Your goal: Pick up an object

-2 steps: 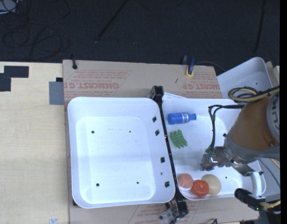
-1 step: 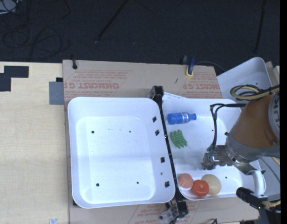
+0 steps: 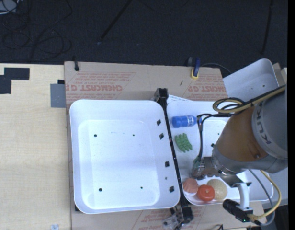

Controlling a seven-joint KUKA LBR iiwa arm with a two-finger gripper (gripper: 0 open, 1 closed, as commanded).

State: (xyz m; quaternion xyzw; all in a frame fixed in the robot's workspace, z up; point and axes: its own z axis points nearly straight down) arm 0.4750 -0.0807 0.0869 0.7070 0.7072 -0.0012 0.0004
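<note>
The right bin (image 3: 212,122) holds a blue bottle (image 3: 184,121) lying on its side near the far wall. A green ridged object (image 3: 184,142) lies just below it. At the near edge sit a pink-orange piece (image 3: 190,186), a red round object (image 3: 206,192) and a beige round object (image 3: 217,188), close together. My gripper (image 3: 199,168) points down into the bin, just above the pink-orange piece and below the green object. The grey and orange arm (image 3: 248,138) hides most of the bin's right side.
The left bin (image 3: 83,128) lies beside the right one, with a black divider (image 3: 169,147) between them. Both rest on cardboard (image 3: 114,83). Black cables (image 3: 201,138) loop from the arm over the right bin.
</note>
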